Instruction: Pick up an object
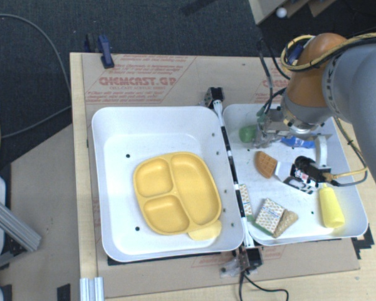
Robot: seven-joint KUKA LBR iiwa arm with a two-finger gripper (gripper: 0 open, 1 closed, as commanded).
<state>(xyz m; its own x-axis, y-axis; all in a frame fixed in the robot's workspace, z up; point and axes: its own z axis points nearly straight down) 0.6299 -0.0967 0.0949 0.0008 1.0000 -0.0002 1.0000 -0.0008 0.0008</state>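
The grey arm with its orange band (pixel 310 80) reaches into the right bin (pixel 357 221) from the upper right. My gripper (pixel 267 130) hangs low at the bin's far end, right beside a small green round object (pixel 247 133) on its left. A brown biscuit-like piece (pixel 266 163) lies just in front of the gripper. Under the wrist a blue item (pixel 299 143) pokes out. Nearer the front lie a black-and-white object (pixel 304 173), a yellow bottle-shaped object (pixel 331 207), a patterned packet (pixel 269 216) and a tan wedge (pixel 288 219).
The left bin (pixel 113 143) holds a yellow divided plate (pixel 177 193) with a pale yellow piece (pixel 205 232) at its front edge. A narrow printed strip (pixel 244 199) lies along the wall between the bins. Cables run behind the arm.
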